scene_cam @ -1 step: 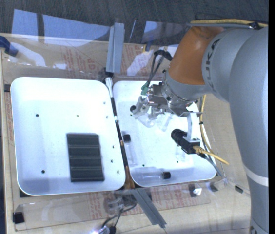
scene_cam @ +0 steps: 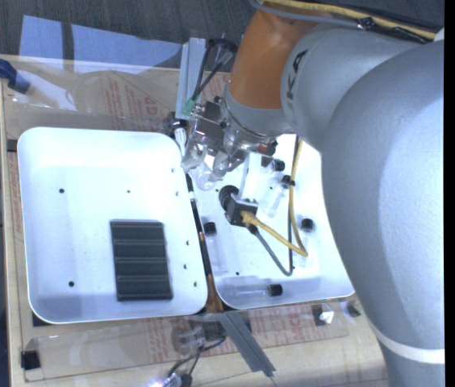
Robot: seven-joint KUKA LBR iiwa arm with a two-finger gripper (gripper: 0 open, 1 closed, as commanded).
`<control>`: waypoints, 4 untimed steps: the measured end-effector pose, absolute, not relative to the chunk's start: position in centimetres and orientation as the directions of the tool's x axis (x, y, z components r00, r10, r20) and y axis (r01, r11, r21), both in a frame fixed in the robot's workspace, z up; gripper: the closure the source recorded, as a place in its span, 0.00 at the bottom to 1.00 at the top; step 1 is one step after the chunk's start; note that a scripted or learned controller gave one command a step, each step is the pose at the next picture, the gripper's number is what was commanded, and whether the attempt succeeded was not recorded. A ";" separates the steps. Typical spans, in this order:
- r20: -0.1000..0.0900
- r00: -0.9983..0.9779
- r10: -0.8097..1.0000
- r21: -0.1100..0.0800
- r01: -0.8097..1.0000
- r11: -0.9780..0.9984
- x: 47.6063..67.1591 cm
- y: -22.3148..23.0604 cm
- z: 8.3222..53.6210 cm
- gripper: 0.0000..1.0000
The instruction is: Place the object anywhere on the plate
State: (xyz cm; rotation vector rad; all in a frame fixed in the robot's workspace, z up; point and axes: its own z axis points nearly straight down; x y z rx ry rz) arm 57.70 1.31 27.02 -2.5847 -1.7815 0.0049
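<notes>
Over the right bin (scene_cam: 324,285), near its left wall, hangs the hand (scene_cam: 205,166); its closure cannot be determined. Dark ribbed plate (scene_cam: 140,260) lies flat in the left bin (scene_cam: 50,168).

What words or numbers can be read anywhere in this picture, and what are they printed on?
"K": one dark letter, partly cut off, on the arm just below its orange band; the rest of the word is out of sight.
Faint red print on the clear plastic sheet behind the bins: too blurred to read.
Nothing legible on the left bin, the dark ridged plate or the gripper.
</notes>
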 end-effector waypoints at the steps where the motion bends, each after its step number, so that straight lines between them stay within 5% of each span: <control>1: -0.003 0.395 0.919 -0.007 0.919 -0.395 62.5 11.2 20.4 1.00; 2: 0.001 0.934 0.358 0.000 0.358 -0.934 65.6 13.9 22.3 1.00; 3: -0.001 0.827 0.562 -0.003 0.562 -0.827 60.7 14.7 32.5 1.00; 4: -0.006 0.687 0.727 -0.008 0.727 -0.687 64.7 12.4 25.7 1.00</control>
